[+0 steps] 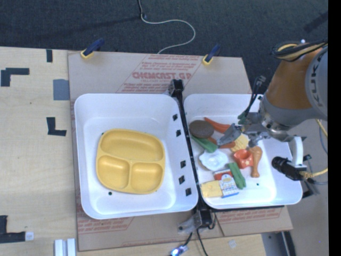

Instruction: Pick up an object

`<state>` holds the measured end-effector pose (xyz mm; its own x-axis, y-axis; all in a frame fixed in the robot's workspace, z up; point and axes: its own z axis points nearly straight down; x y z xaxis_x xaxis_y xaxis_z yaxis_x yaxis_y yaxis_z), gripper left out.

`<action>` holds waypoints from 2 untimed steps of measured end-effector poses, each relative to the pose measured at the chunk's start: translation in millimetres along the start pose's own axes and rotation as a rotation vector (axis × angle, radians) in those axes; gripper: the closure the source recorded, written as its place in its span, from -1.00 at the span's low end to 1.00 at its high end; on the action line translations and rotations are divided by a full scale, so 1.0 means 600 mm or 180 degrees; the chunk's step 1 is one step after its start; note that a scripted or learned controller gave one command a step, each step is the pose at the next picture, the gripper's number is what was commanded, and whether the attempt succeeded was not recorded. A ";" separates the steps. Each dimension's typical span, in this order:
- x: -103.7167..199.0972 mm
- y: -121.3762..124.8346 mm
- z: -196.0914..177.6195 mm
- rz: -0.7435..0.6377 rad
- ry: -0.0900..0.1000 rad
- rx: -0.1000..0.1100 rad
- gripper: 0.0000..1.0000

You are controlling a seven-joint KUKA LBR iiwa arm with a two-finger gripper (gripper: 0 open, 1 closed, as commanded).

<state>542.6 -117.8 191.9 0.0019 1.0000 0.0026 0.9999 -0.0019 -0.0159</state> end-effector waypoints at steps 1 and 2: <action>0.000 0.005 -0.012 -0.0011 -0.0007 -0.0044 -1.00; 0.001 -0.013 0.083 -0.0007 -0.0005 -0.0025 -1.00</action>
<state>533.9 -116.9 142.4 -0.0004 1.0000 0.0012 1.0000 0.0004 -0.0081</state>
